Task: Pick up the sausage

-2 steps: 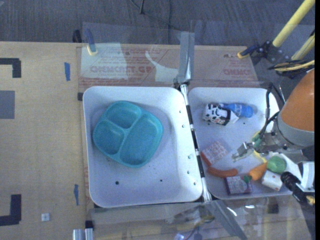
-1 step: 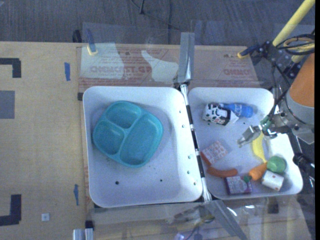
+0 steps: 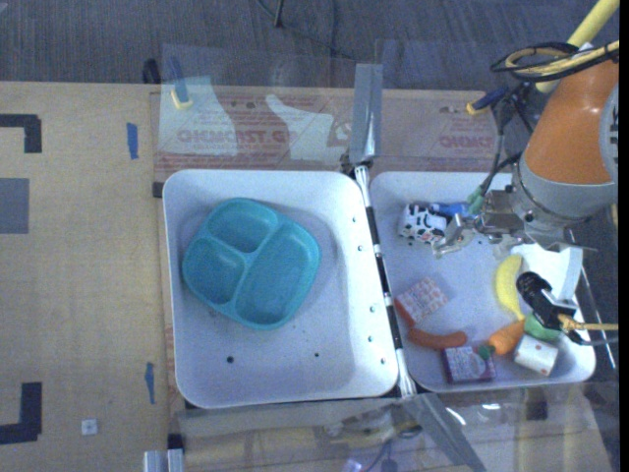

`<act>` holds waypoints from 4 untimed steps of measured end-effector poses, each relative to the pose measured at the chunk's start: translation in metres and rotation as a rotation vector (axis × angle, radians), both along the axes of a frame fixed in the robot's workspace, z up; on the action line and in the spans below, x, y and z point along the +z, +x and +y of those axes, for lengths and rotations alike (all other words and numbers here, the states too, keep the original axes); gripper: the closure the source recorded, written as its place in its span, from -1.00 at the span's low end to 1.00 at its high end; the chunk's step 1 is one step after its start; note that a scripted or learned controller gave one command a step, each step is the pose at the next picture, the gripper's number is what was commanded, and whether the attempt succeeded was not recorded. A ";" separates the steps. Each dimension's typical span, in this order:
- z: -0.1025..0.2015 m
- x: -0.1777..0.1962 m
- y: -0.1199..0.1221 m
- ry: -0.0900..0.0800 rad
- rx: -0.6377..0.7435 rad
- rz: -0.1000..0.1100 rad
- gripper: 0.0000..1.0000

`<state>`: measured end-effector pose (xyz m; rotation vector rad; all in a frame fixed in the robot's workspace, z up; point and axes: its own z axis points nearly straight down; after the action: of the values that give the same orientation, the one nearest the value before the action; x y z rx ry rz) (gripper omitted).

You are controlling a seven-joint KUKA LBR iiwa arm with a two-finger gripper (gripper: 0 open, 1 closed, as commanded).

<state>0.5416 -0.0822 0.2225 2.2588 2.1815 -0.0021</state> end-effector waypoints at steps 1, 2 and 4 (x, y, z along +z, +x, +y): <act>0.006 0.066 0.036 0.000 -0.026 0.000 -1.00; -0.007 0.000 -0.058 0.002 -0.123 0.004 -1.00; -0.022 -0.135 -0.061 0.003 0.267 -0.002 -1.00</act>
<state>0.4808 -0.1040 0.0876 1.9482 2.4632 0.0043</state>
